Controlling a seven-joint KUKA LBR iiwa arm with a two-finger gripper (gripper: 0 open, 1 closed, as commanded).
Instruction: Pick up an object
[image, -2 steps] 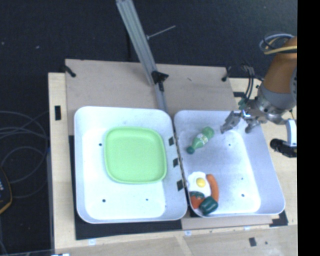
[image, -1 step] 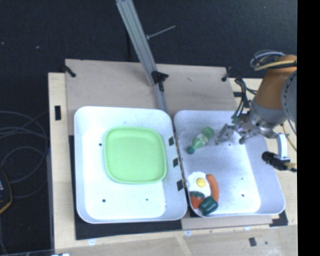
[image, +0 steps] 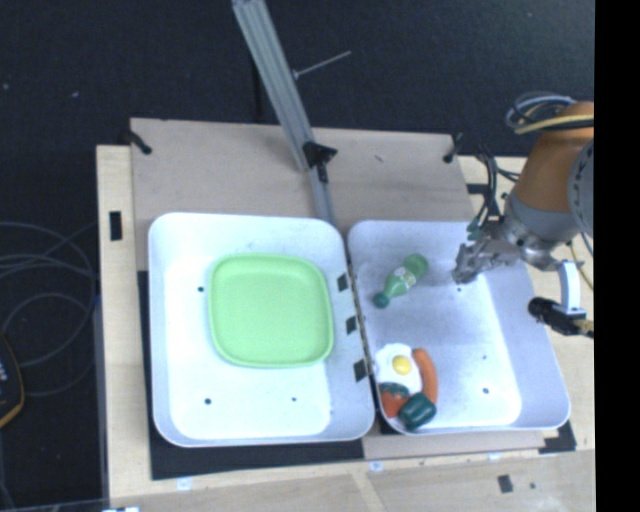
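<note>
Two shallow white bins are seen side by side on the worktop (image: 400, 150). In the left bin (image: 175, 330) a light green square plate (image: 270, 310) is laid flat near the centre. In the right bin (image: 500, 360) a small green bottle (image: 401, 279) is lying on its side at about ten o'clock from the bin's centre, and a cluster of toy food is gathered at about seven o'clock against the bin's lower left corner: a fried egg (image: 398, 364), an orange carrot (image: 427, 371) touching it, and a dark green piece (image: 417, 409) just below. The claw (image: 468, 262) is held over the right bin at about twelve o'clock from its centre, just to the right of the bottle and apart from it; nothing is seen between its tips, and whether it is spread or pressed together cannot be told. The step in hand is judged to be the approach, with no object yet taken. The bottle is judged the nearest candidate; a short shift towards nine o'clock, an alignment across its narrow body and a descent would be called for next.
</note>
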